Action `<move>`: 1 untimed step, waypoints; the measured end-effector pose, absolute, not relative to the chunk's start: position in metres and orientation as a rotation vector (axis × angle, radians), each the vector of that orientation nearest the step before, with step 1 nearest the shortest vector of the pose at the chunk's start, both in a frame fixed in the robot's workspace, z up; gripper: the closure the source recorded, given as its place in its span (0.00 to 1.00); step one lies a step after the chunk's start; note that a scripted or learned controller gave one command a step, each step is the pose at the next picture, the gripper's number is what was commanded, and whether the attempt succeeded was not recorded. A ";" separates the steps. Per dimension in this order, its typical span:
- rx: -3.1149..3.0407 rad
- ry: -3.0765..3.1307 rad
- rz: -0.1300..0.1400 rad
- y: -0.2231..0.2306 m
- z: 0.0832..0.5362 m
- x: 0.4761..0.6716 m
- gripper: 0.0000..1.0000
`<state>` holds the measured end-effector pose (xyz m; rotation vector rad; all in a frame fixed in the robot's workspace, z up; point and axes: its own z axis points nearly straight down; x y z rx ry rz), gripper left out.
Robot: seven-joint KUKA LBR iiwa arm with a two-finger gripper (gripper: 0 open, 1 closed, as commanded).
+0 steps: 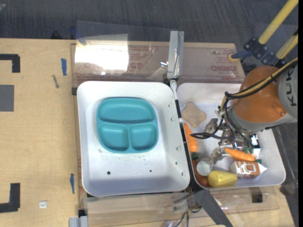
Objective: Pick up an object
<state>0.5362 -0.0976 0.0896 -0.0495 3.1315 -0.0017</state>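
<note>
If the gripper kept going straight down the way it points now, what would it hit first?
Probably the orange carrot lying right under the gripper in the right bin; depth is hard to judge from this slanted view.

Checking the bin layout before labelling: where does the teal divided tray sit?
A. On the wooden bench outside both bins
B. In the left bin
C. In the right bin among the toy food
B: the teal divided tray lies alone in the left bin.
</note>
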 end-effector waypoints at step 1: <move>-0.321 3.109 -0.007 -0.129 0.203 0.587 0.00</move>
